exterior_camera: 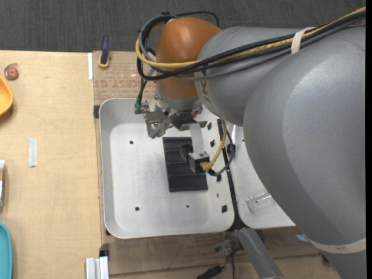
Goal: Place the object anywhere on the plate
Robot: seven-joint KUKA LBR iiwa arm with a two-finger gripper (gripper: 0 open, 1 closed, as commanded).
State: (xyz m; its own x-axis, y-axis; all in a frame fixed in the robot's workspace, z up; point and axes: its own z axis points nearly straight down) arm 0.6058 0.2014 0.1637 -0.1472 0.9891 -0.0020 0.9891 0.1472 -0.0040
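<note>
Seemingly, the end effector hangs low over the far part of the left bin, probably positioned to reach down for the object, though its open-or-closed state and the object's whereabouts I cannot tell.

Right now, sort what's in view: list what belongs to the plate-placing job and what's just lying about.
Job: gripper; left white bin beneath it; right white bin; small pale piece in it, perhaps the object.
Lying about: orange dish edge; reddish disc; pale strip; blue clamp; teal thing.
</note>
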